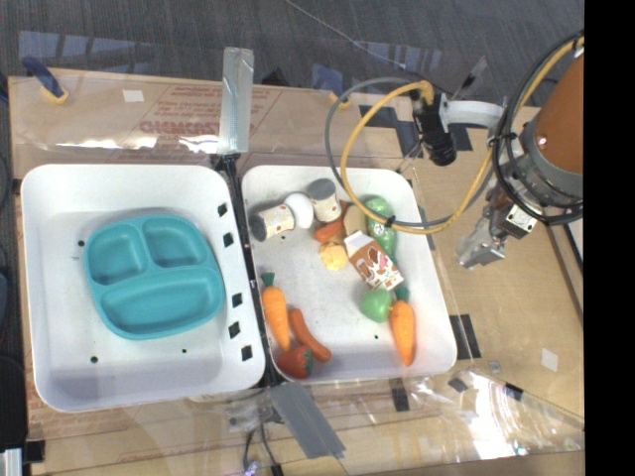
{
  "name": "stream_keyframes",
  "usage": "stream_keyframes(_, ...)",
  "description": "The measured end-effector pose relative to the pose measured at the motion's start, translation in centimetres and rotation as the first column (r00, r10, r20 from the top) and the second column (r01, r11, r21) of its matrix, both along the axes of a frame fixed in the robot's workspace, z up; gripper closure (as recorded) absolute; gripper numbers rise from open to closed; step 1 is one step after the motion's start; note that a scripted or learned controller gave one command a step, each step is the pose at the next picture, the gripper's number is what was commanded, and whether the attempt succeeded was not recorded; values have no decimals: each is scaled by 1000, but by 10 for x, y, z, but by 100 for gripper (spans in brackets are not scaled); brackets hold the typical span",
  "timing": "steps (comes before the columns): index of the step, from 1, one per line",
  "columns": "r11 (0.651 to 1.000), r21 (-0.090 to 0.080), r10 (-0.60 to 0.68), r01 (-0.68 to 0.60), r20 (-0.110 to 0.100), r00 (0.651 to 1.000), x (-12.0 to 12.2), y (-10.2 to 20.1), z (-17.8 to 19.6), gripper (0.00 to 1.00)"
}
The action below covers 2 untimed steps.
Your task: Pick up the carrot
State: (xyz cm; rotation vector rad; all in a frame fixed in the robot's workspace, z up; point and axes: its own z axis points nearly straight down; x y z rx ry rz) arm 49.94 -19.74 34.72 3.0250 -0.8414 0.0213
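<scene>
Here, my gripper [483, 251] hangs outside the right bin [327, 360], just beyond its right wall and over the bench [516, 365]; whether it is released or clenched I cannot tell, and nothing is seen in it; two carrots lie in that bin. The nearer carrot [402, 331] lies by the right wall, below and to the left of me, its long axis running almost straight up and down the view with the green top uppermost; the second carrot [275, 314] lies against the left wall, well apart; I judge the nearer one the target.
</scene>
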Motion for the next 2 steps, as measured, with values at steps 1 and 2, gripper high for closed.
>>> stream_keyframes(1, 951, 9, 308, -308, -8, 951, 2, -11, -55, 100)
stream_keyframes(2, 940, 4, 340, -340, -2, 940, 6, -12, 27, 100)
